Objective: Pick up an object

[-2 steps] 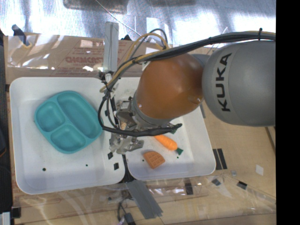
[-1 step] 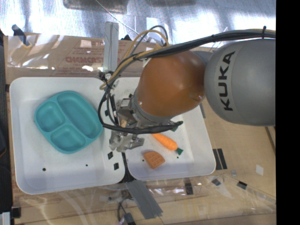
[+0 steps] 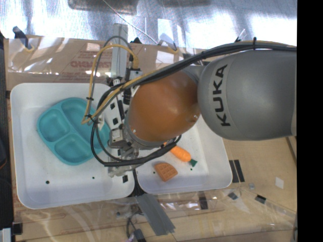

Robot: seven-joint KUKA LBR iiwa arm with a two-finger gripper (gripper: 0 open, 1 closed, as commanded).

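My gripper (image 3: 121, 166) hangs over the rim between the bins, its state too hidden to tell. The carrot (image 3: 180, 154) sits at three o'clock from it, the waffle (image 3: 165, 171) nearby. I should probably centre over one before descending.

The arm (image 3: 247, 92) is a thick, smooth grey cylinder with "KUKA" printed on it in black capital letters. Next to the lettering sits a rounded, glossy orange band (image 3: 161, 110). Black cables (image 3: 166, 69) and a yellow one (image 3: 103, 64) loop over it, toward dark metal parts and small white labels.
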